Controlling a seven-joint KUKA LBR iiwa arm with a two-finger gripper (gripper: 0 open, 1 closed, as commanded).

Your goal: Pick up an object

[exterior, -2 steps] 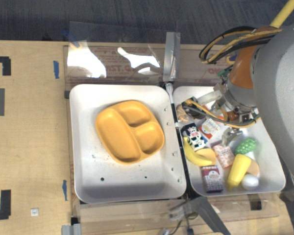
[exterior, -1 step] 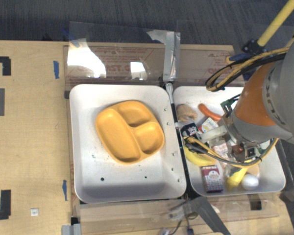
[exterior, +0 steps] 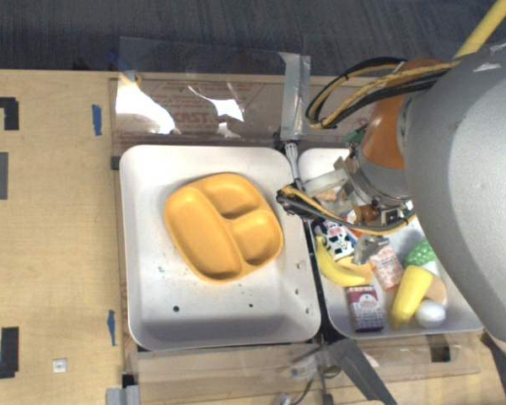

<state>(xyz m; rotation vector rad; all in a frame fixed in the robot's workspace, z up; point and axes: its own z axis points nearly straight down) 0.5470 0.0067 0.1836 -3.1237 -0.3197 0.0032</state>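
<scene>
**Jaws unreadable over a crowded bin**

Whether the jaws are apart or together cannot be told; the gripper (exterior: 360, 229) hangs low over the right bin (exterior: 455, 323), at the frame's right. Likeliest target, by nearness: the spotted toy (exterior: 340, 241) touching a banana (exterior: 341, 270). A pink packet (exterior: 386, 267), yellow cob (exterior: 411, 292) and red box (exterior: 365, 307) crowd close. A yellow tray (exterior: 225, 224) sits in the left bin (exterior: 139, 310).

You have a yellow divided plate (exterior: 223, 225) lying flat in the left bin, while a banana (exterior: 341, 268), a corn cob (exterior: 411, 292) and a small red box (exterior: 366, 307) crowd the right bin.
</scene>
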